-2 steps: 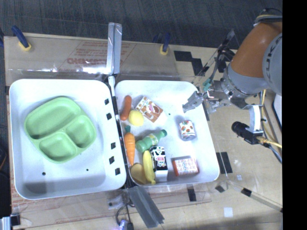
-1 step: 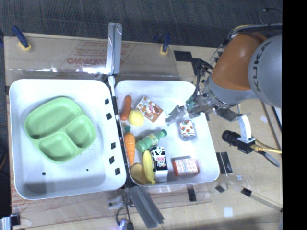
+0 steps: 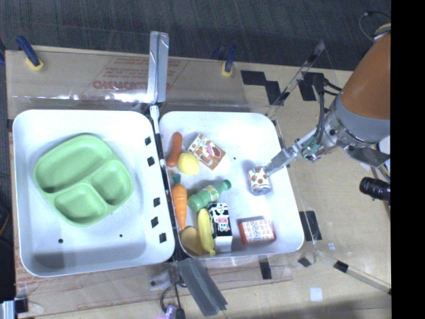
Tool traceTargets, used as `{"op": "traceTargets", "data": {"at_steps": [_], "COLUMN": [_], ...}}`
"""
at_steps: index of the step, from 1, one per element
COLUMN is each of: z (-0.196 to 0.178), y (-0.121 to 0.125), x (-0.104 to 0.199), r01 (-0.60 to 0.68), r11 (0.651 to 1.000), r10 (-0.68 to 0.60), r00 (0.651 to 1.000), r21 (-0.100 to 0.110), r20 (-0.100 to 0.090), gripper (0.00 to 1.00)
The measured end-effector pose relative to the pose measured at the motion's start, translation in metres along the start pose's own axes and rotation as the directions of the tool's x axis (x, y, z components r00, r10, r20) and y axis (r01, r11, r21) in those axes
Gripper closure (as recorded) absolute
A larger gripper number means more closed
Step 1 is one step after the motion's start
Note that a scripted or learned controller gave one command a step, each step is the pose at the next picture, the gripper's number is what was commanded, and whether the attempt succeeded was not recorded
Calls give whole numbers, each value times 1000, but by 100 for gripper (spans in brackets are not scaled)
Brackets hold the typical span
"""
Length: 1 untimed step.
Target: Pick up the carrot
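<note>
The carrot (image 3: 179, 205) is orange with a small green top and lies lengthwise along the left wall of the right bin (image 3: 282, 145). It touches a green bottle (image 3: 208, 195) on its right. My gripper (image 3: 273, 164) reaches in from the right over the bin's right side, well to the right of the carrot. Its tip is just above a small patterned can (image 3: 259, 180). Nothing shows held in it.
The right bin also holds a reddish sausage-like piece (image 3: 174, 149), a lemon (image 3: 188, 163), a snack box (image 3: 207, 151), a milk carton (image 3: 219, 219), a banana (image 3: 204, 231) and a red box (image 3: 255, 230). A green divided plate (image 3: 83, 178) lies in the left bin (image 3: 40, 258).
</note>
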State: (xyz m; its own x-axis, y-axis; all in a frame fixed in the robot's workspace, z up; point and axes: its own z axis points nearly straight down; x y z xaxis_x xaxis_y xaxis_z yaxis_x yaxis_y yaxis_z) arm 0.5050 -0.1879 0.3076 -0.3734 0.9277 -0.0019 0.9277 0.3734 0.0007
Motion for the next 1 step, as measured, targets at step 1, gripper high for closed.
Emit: {"op": "traceTargets", "data": {"at_steps": [1], "z": [76], "y": [-9], "x": [51], "r01": [628], "r11": [778], "r10": [-628], "r00": [778], "r21": [0], "r20": [-3], "gripper": [0]}}
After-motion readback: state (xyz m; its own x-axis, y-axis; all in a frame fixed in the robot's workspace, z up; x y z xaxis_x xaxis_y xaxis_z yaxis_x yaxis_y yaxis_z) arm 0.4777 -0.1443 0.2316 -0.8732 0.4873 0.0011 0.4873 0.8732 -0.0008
